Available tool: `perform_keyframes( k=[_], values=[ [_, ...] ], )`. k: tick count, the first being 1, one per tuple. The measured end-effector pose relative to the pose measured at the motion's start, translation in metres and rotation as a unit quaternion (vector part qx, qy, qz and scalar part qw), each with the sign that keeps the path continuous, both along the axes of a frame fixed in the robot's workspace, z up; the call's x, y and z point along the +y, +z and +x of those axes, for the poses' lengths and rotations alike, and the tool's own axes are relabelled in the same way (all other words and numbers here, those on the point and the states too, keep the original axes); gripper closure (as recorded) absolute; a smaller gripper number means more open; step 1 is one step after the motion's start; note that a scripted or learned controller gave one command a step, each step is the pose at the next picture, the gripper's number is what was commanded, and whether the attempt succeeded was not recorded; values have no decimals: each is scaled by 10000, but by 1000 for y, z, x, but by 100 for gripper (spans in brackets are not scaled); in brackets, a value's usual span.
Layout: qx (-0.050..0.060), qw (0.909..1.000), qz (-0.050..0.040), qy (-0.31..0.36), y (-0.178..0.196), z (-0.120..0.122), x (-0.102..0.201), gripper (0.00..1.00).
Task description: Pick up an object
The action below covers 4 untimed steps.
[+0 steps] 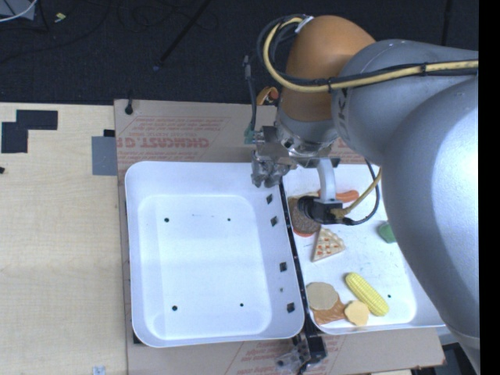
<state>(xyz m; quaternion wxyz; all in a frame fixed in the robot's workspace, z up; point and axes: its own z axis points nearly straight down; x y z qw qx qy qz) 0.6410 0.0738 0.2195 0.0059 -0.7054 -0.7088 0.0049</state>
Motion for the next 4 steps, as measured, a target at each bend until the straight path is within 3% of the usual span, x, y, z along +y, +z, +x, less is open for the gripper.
perform_keyframes(
  k=[1, 2, 3, 4],
  values=[
    [-159, 9999, 14, 1, 174, 4, 41, 100],
    [10, 10000, -17, -2, 15, -5, 97, 100],
    [-117, 9999, 16, 6, 126, 4, 153, 100],
    [8, 10000, -32, -12, -12, 0, 169, 100]
  ],
)
